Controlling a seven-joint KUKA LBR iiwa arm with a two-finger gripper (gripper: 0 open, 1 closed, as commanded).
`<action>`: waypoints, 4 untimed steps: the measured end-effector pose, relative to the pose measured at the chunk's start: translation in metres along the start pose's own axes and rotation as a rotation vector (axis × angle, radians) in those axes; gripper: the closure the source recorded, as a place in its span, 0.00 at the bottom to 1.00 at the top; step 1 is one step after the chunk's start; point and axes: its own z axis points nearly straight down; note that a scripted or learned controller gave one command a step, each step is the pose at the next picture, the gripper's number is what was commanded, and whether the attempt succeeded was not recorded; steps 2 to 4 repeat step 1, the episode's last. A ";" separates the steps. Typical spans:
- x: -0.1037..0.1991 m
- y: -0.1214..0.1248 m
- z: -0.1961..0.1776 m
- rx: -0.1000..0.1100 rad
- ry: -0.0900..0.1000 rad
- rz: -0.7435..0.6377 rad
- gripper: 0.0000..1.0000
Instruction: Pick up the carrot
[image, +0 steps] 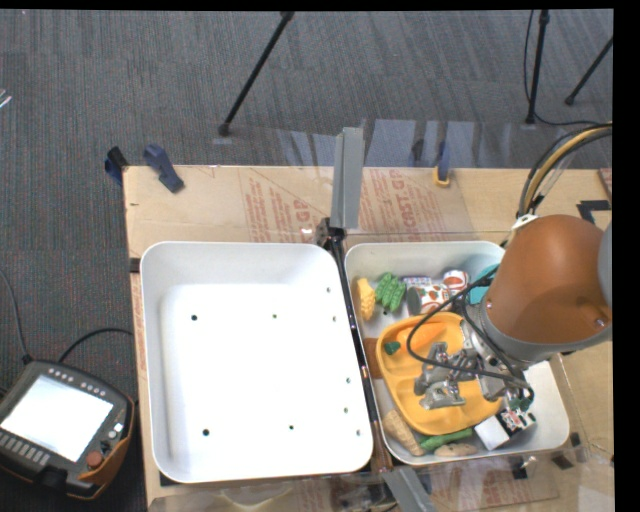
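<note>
Lower right of frame, over the right-hand white bin (556, 395), my two-finger metal gripper (443, 383) hovers, its grip unreadable; I cannot pick out the carrot among the clutter.

Smooth white plastic bins (250, 262) on matt cardboard (240, 205).

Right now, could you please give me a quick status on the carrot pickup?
End effector low in the right bin, over the yellow dish. Carrot not identifiable among the clutter. Corn and green toy behind.
</note>
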 end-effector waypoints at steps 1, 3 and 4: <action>-0.013 0.082 -0.020 0.002 -0.002 -0.177 1.00; -0.013 0.082 -0.020 0.002 -0.002 -0.177 1.00; -0.013 0.082 -0.020 0.002 -0.002 -0.177 1.00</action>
